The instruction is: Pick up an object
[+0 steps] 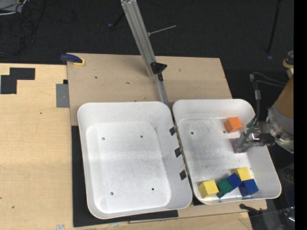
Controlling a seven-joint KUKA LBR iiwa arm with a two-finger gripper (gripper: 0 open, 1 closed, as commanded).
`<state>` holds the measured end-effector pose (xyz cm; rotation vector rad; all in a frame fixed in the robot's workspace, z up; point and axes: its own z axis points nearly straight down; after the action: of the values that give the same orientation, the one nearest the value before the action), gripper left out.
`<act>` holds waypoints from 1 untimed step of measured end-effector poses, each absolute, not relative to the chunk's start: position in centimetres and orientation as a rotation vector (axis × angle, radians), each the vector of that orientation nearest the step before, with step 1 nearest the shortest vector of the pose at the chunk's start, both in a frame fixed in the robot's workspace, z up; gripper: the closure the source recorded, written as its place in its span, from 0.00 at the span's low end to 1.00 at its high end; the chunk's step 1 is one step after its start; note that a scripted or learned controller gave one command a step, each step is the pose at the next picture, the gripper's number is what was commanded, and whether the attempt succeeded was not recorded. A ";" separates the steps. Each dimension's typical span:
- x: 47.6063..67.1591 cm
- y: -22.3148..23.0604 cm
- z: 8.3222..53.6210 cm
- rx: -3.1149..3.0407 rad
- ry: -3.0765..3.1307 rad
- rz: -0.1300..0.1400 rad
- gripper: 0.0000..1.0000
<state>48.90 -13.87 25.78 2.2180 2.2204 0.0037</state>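
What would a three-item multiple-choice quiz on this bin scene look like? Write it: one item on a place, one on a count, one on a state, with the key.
1. Where does the orange block lie?
A. In the left bin
B. In the right bin, near its far right corner
C. On the bare bench

2. How many yellow blocks lie in the right bin?
A. One
B. Two
C. Four

3. How does the left bin compare with the right bin?
A. It holds no blocks
B. It holds all the blocks
C. It is tipped on its side

Key: 1 B, the orange block sits apart from the others, just beyond the gripper. 2 B, one yellow block lies at the left of the near cluster and another yellow block at its right. 3 A, its white floor shows only small dots, and every block lies in the right bin.
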 end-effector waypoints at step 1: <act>51.4 -9.4 26.2 2.217 2.228 0.001 1.00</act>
<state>51.43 -9.42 26.20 2.2174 2.2284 0.0012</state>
